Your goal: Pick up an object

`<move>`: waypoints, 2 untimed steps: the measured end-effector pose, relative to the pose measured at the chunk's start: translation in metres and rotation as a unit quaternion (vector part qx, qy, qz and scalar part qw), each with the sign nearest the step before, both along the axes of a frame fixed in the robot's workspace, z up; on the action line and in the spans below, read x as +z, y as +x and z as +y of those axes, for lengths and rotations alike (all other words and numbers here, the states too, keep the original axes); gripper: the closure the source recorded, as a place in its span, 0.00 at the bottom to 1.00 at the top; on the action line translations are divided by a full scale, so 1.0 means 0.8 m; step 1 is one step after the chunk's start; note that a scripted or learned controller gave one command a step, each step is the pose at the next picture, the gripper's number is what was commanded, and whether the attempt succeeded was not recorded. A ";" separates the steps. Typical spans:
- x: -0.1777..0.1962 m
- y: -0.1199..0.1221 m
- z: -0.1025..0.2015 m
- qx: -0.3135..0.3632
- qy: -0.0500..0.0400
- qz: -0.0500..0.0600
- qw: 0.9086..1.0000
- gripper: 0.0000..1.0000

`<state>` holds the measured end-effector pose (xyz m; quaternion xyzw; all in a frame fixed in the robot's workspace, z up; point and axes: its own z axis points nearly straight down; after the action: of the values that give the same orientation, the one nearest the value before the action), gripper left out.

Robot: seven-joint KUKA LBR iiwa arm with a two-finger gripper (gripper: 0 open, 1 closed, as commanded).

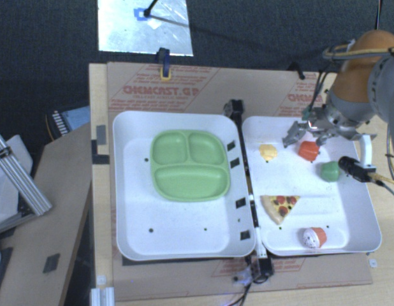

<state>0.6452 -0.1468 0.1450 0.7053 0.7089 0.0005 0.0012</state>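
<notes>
My gripper (pixel 306 139) hangs over the back of the right bin (pixel 359 234), open, its grey fingers (pixel 291 137) spread apart. A small red object (pixel 308 151) lies on the bin floor just in front of the fingertips; I cannot tell whether they touch it. To its left lies a small yellow piece (pixel 268 152). A green round object (pixel 329 170) rests to the right of the red one. Nearer the front are a toy pizza slice (pixel 280 206) and a red-and-white object (pixel 313 237).
The left bin (pixel 136 234) holds a green divided plate (pixel 189 166). A black-clipped ridge (pixel 246 183) divides the two bins. A black cable part (pixel 353 168) of the arm hangs beside the green object. The bins stand on a cardboard sheet (pixel 184 88).
</notes>
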 end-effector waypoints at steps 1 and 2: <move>-0.047 0.010 0.002 0.002 -0.001 -0.011 1.000 0.00; -0.070 0.014 0.002 0.001 0.000 -0.003 1.000 0.00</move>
<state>0.6563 -0.1449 0.0889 0.7049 0.7093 0.0027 0.0034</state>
